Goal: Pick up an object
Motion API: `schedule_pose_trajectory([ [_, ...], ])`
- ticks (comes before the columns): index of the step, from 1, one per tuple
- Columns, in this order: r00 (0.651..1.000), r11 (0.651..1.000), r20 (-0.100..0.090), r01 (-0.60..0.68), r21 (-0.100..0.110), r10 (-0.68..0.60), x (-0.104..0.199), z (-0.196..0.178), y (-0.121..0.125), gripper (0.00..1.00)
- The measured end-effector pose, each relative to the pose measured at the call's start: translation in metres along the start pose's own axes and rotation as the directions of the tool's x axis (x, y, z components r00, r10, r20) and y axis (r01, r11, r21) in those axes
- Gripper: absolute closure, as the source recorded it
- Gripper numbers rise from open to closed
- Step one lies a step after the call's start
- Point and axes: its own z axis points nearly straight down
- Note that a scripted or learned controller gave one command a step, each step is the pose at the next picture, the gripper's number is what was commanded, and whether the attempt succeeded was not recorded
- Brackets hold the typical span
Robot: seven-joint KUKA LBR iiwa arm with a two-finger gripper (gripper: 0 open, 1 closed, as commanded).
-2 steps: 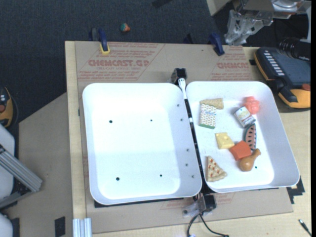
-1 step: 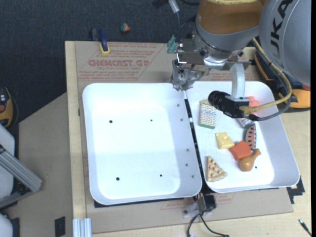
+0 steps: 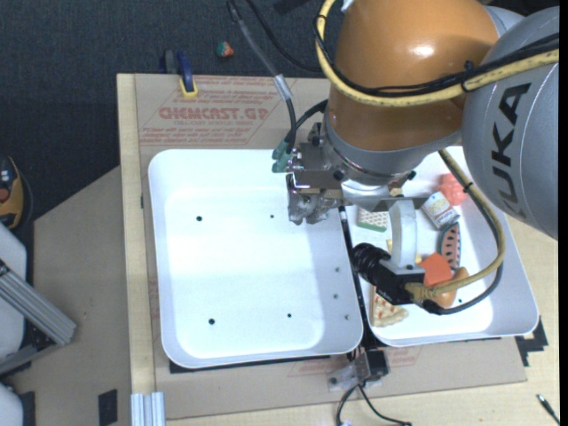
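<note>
Camera view is showing the pickable things lying in the right bin [image 3: 519,313]: an orange piece [image 3: 435,267] near its front edge, a watermelon slice [image 3: 453,245] just behind it, a small white carton [image 3: 437,208] and a pink piece [image 3: 452,187] toward the back edge, a green-and-white packet [image 3: 374,218] by the wall shared with the left bin [image 3: 164,264], and a tan piece [image 3: 388,309] at the front corner. No single target is standing out yet. The slice is lying with its long axis running roughly front to back; the carton is sitting tilted toward the back right corner. The gripper [image 3: 306,204] is hanging over the left bin's back right corner, just beside the shared wall, and nothing is showing between its tips; how wide the jaws are standing I cannot tell. Judging from this, nothing is being lifted yet, so choosing, grasping and raising an object are all remaining.
</note>
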Motion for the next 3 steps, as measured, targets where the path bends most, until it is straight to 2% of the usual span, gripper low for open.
schedule_pose_trajectory([
  [1,1.0,1.0,-0.004,-0.006,-0.023,0.006,-0.002,-0.121,0.029,1.0],
  [2,1.0,1.0,0.003,-0.002,0.002,0.002,0.045,-0.047,-0.002,1.0],
  [3,1.0,1.0,-0.001,-0.017,-0.021,0.017,-0.05,-0.143,0.0,1.0],
])
